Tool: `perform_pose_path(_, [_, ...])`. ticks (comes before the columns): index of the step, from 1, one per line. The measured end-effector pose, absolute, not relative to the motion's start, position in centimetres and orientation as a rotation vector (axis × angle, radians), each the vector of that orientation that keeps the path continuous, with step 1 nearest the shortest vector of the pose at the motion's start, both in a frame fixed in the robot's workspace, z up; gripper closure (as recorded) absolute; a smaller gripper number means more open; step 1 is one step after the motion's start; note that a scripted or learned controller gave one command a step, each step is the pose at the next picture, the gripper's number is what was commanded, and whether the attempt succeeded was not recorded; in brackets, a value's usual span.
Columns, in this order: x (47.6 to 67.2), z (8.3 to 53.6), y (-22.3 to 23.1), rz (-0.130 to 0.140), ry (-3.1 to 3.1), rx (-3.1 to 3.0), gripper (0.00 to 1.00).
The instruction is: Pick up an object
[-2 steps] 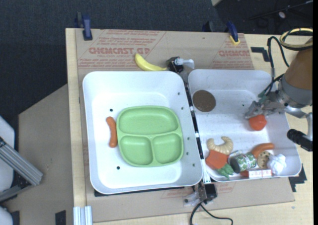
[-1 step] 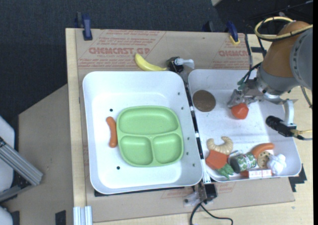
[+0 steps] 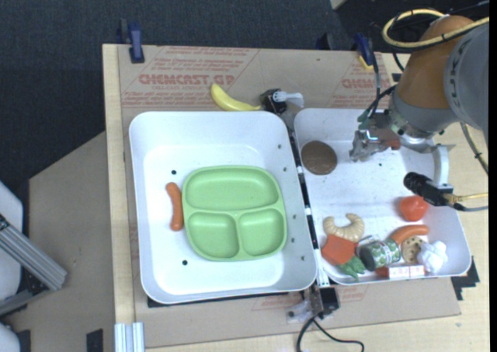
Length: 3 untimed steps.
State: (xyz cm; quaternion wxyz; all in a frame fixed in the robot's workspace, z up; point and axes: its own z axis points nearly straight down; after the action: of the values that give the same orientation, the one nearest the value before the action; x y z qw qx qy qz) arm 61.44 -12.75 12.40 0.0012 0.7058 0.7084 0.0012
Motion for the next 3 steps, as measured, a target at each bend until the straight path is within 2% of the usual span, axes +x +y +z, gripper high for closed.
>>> perform_pose_path(1, [57.6, 13.9, -11.0, -0.004, 2.224, 2.225, 1.00])
perform_pose_path(2, [54.7, 19.7, -20.3, 0.000, 2.213, 2.223, 1.00])
perform_pose_path(3, [54.5, 8.1, -21.6, -0.001, 2.222, 2.225, 1.00])
